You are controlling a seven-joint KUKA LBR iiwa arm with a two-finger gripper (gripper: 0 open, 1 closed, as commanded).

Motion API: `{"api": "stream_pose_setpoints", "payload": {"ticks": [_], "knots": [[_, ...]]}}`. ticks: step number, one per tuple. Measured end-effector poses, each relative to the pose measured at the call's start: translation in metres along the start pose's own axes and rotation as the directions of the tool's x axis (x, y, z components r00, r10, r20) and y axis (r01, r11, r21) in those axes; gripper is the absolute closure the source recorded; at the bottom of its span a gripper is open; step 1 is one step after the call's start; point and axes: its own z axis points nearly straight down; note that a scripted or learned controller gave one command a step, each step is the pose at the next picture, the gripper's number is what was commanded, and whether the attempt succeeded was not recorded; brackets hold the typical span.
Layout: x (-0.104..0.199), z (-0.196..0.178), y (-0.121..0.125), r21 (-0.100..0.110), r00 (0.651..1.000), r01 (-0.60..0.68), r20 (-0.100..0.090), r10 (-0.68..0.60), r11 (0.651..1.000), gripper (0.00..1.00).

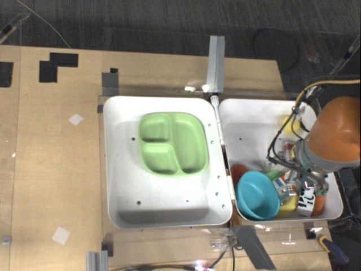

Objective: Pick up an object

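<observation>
A green divided plate (172,143) lies mid-left bin (121,202). The right bin (254,114) holds a blue bowl (256,195) among clutter at its near edge. The gripper (296,179) hangs over that clutter; I cannot tell its jaws' state.

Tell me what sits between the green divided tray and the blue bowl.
In the camera view, the raised rims where the two bins meet run between the green divided tray and the blue bowl, plus bare white bin floor.

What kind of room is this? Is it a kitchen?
Probably a robot lab, not a kitchen. A robot arm reaches over two white bins on a wooden bench, with a green tray and a blue bowl for practice.
</observation>
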Motion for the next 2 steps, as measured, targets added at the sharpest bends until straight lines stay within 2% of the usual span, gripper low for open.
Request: {"api": "stream_pose_setpoints", "payload": {"ticks": [1, 2], "knots": [[0.003, -0.001, 0.008, 0.020, 0.999, 0.040, 0.012, -0.041, 0.999, 0.00], [-0.002, -0.012, 0.009, 0.021, 0.999, 0.044, 0.021, -0.045, 0.999, 1.00]]}}
